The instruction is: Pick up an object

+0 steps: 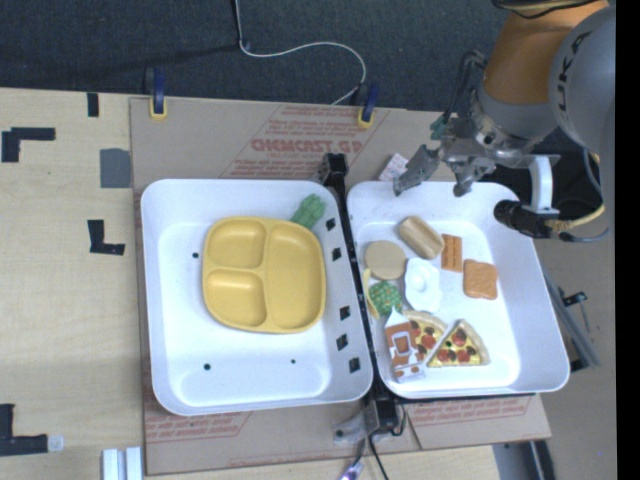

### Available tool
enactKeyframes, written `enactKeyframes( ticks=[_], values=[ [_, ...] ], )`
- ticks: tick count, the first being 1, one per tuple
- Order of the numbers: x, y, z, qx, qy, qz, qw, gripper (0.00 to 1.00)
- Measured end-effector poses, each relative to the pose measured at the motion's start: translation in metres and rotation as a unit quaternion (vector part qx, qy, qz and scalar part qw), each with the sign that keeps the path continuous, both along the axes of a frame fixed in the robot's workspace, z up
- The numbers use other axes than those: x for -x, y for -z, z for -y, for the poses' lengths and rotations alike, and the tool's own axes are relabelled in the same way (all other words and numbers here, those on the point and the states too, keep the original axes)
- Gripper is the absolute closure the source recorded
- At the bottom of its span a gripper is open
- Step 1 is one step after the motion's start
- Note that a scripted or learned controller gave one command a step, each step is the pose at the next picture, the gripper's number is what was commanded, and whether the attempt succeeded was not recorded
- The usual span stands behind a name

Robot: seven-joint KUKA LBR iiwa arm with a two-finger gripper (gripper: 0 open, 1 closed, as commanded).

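A pale wooden surface (60, 298) fills the left and lower parts of the frame, marked with short black tape strips (28, 142) and a grey square (115, 166) at upper left. A brown cardboard sheet (250, 138) with red printing lies on it, held by two clamps (157, 98) along its top edge. Dark blue-grey carpet (120, 18) runs across the top of the frame, crossed by a thin white cable (300, 50). The light is even and soft.
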State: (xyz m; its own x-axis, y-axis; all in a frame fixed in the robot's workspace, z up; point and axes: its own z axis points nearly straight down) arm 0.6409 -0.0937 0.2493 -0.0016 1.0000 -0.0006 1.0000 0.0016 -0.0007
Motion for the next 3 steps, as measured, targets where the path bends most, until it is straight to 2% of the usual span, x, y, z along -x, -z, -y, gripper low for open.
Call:
enactKeyframes(
  ticks=[1,2,3],
  values=[
    [-0.010,0.153,0.061,0.0002,0.002,-0.006,1.0000,0.00],
    [-0.005,0.163,0.063,0.0000,-0.001,0.002,1.0000,0.00],
    [-0.004,0.154,0.063,-0.0004,-0.001,0.001,1.0000,1.00]
  ],
)
